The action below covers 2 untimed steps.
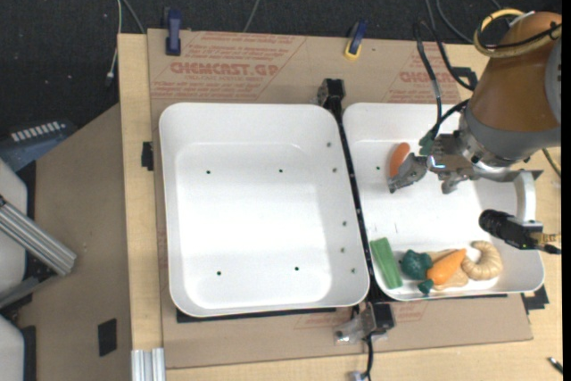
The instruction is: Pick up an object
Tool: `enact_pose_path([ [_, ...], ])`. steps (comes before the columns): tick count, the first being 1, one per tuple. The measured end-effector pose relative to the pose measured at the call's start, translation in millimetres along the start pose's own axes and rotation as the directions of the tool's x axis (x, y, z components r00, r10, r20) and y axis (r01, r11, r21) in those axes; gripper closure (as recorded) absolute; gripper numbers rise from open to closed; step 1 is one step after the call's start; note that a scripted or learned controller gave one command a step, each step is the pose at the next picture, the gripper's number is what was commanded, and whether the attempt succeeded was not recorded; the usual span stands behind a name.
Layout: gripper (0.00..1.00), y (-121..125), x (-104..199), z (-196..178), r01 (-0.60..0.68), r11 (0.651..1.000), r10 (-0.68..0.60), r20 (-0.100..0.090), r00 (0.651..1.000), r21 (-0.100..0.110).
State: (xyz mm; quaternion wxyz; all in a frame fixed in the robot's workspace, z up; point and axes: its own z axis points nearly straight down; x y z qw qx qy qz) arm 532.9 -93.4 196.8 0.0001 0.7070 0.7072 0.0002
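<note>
One small orange-red rounded plastic object [399,158] beside gripper [412,173]: likely light, stiff, slippery; grasp across middle. Gripper state unclear.

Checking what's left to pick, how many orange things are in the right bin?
2: one beside the tool, one carrot at the bin's near edge. The arm may hide others.

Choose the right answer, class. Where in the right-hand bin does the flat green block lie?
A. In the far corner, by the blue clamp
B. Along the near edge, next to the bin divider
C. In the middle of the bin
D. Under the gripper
B: the green block lies at the near edge of the right-hand bin, just beside the divider, left of the carrot.
</note>
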Motion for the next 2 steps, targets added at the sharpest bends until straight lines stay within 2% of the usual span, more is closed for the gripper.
enact_pose_path([
  [1, 0.0, 51, -38, 30, -0.001, 1.0, 0.001, 0.001, 1.0, 0.0],
  [2, 0.0, 79, -37, 115, 0.001, 1.0, -0.001, 0.0, 1.0, 0.004],
])
